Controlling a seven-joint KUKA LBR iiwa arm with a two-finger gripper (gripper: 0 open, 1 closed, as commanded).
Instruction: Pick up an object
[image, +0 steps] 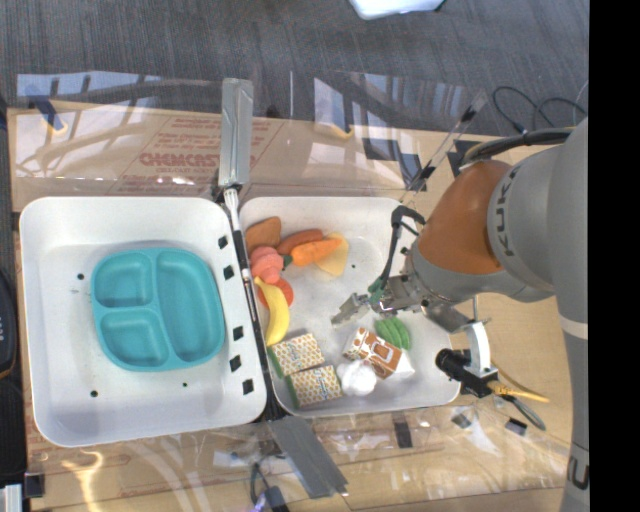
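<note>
We are seeing two white bins (40, 300) sitting on a cardboard-covered desk (150, 150) over grey carpet (200, 35); the end effector (362, 303) is hovering, grip state unclear to us.

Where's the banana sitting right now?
The banana lies in the right bin, against its left wall, just below the pink and red fruit and above the two patterned packets, well left of the gripper.
</note>
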